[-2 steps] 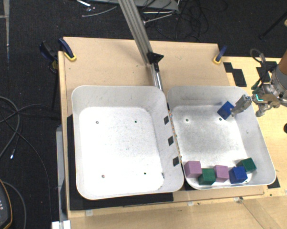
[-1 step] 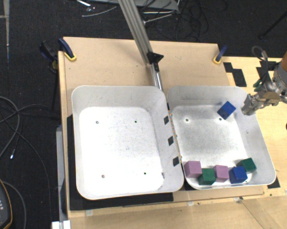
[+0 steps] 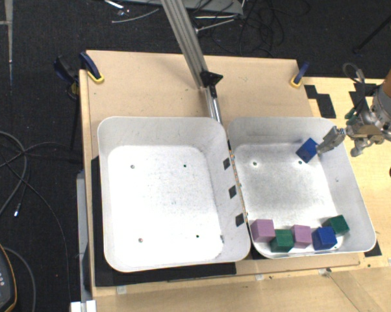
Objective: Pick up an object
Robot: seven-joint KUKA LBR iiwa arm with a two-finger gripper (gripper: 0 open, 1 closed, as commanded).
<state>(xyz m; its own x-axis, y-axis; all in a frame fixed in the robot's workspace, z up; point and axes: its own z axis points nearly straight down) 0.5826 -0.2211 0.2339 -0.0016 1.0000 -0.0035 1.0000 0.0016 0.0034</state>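
Blue cube (image 3: pixel 306 151), small and plastic-looking, is the piece this move turns on, and everything below is placed relative to it. Nearest the camera, well below that cube along the near wall of the right-hand shallow white bin (image 3: pixel 351 174), sits a huddle of five blocks: a lilac one (image 3: pixel 264 229), a dark green one (image 3: pixel 284 239), a pink-lilac one (image 3: pixel 302 234), a second blue one (image 3: pixel 324 237) and another green one (image 3: pixel 339 224), packed close with their neighbours touching or nearly so. The blue cube itself stands alone, up near the far right part of the same bin, tipped on a corner or edge rather than sitting flat, so far as the slant view lets me judge. Just to its right is the two-finger gripper (image 3: pixel 346 142), reaching in over the bin's right wall; one grey finger (image 3: pixel 330 140) points left and down and meets the cube's right side, the other lies further right, apart from it. The pincer looks spread, with nothing between its fingers. The cube thus lies left of the pincer, touching one finger's tip on the outside. A grasp would seem to need the fingers shifted leftward to straddle it. Left of the cube, beyond the divider, is the other white bin (image 3: pixel 117 135).
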